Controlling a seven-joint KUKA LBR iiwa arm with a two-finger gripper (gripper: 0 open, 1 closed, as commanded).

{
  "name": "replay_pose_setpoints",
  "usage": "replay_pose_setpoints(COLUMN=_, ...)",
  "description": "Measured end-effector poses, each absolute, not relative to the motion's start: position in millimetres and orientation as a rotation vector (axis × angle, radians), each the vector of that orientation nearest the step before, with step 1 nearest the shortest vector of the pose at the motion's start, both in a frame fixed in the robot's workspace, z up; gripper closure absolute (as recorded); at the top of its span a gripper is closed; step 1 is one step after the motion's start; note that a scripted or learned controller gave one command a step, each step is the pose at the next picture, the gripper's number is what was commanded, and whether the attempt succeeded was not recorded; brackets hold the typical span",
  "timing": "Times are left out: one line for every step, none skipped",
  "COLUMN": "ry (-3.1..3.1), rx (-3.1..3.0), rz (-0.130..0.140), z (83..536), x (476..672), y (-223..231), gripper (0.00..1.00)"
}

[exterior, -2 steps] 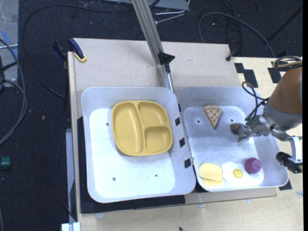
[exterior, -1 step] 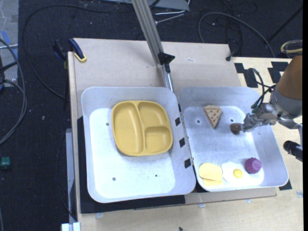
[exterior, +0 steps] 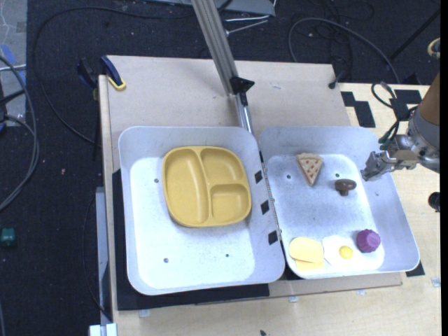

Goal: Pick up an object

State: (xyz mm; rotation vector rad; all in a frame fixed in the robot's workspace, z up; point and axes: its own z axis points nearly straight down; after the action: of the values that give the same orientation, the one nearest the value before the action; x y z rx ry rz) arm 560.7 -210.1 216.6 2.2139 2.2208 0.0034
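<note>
The right bin point(exterior: 315, 208) holds a pizza slice point(exterior: 309, 168) and a small brown mushroom-like piece point(exterior: 344, 186) near its far side. Along its near edge lie a yellow slab point(exterior: 306, 250), a fried egg point(exterior: 343, 251) and a purple piece point(exterior: 368, 241). My gripper point(exterior: 376, 165) hangs at the bin's right rim, a little right of the brown piece and apart from it. Nothing shows between its tips.
The left bin point(exterior: 140, 222) carries a yellow divided plate point(exterior: 207, 186). A metal pole point(exterior: 218, 40) slants down to the gap between the bins. Cables run over the dark floor around the bench.
</note>
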Motion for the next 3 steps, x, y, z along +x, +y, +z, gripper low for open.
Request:
replay_pose_setpoints(ry=2.221, rx=2.216, rz=0.002, z=236.8, x=561.7, y=-210.1, gripper=1.00)
replay_pose_setpoints(ry=2.228, rx=2.212, rz=0.003, z=245.5, x=574.1, y=-160.6, gripper=1.00)
replay_pose_setpoints(ry=2.230, rx=2.214, rz=0.000, z=232.9, x=581.8, y=-104.1, gripper=1.00)
